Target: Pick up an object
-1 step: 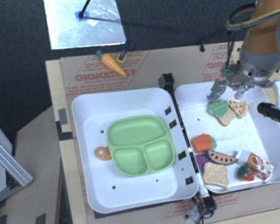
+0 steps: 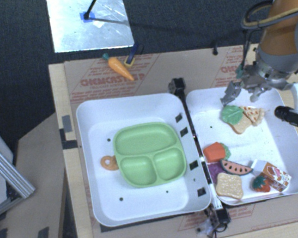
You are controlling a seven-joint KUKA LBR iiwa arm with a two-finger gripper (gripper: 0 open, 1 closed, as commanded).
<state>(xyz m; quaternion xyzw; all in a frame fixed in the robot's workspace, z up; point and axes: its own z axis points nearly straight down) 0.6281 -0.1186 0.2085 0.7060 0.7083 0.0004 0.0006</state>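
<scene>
Pincer (image 2: 242,91) upper right of frame, fingers spread open, gripping nothing, hovering over right bin (image 2: 294,150). Nearest pick: green toy (image 2: 230,114), just below-left of pincer, next to toast (image 2: 247,120). Short drop down-left needed.

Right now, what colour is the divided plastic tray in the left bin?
Light green, seen clearly in the camera view: the divided plastic tray.

The arm (image 2: 281,25) is reached in from the right; the gripper (image 2: 242,92) is seemingly spread, nothing held.
</scene>
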